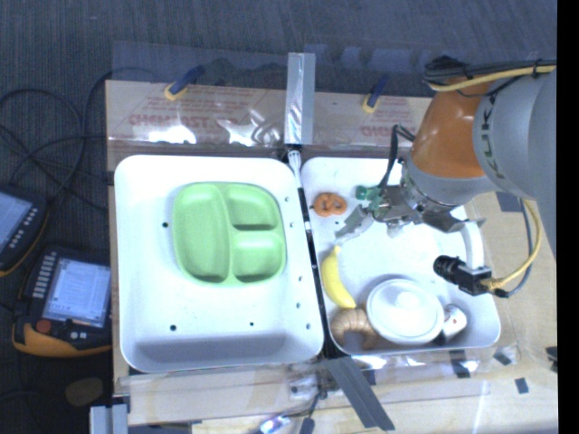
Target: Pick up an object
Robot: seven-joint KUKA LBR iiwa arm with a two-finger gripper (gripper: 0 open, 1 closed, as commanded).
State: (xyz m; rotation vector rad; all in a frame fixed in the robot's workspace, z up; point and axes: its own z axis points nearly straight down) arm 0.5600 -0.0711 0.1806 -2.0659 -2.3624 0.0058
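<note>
We see the gripper (355, 224) low in the right bin (484, 333), its fingers apart and grasping nothing; the banana (336, 278) lies just near of it, by the bin's left wall, long axis running far to near. We judge the banana the closest target; the pretzel (327, 203) sits just to the far left.

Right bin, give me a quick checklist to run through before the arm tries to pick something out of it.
1. Objects to pick are in the right bin: ok. A banana, a white bowl, a small orange item and a brown item lie there.
2. Gripper is over the right bin: ok, near its upper left part.
3. Jaws open or shut: cannot tell.
4. Nothing already held: cannot tell.
5. Banana has room around it: not ok; it lies against the bin's left wall, close to the brown item.
6. Left bin is out of the way: ok. It holds a green divided tray.
</note>
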